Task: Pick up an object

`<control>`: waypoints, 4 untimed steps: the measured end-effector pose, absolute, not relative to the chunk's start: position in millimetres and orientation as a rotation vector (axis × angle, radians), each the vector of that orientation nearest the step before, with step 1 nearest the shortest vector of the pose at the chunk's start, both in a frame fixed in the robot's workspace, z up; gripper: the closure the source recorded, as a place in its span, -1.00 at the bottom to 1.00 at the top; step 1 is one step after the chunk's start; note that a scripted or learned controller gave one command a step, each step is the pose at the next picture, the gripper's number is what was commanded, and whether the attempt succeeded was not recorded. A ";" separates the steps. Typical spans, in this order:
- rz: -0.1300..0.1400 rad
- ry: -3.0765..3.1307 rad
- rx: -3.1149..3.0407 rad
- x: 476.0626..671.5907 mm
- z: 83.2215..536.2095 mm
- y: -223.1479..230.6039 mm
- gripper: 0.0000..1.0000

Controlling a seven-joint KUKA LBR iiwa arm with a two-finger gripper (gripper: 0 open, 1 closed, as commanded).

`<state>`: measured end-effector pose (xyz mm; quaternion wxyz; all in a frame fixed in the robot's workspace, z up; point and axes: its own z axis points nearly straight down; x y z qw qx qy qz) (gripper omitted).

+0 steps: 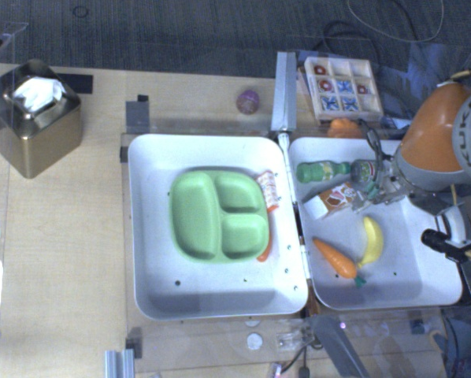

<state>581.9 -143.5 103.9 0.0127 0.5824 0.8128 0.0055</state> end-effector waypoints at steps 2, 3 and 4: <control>0.008 2.515 1.858 528.6 90.1 -171.3 -1.00; 0.016 2.505 1.847 533.5 104.3 -171.6 1.00; 0.007 2.569 1.793 575.2 184.6 -146.9 1.00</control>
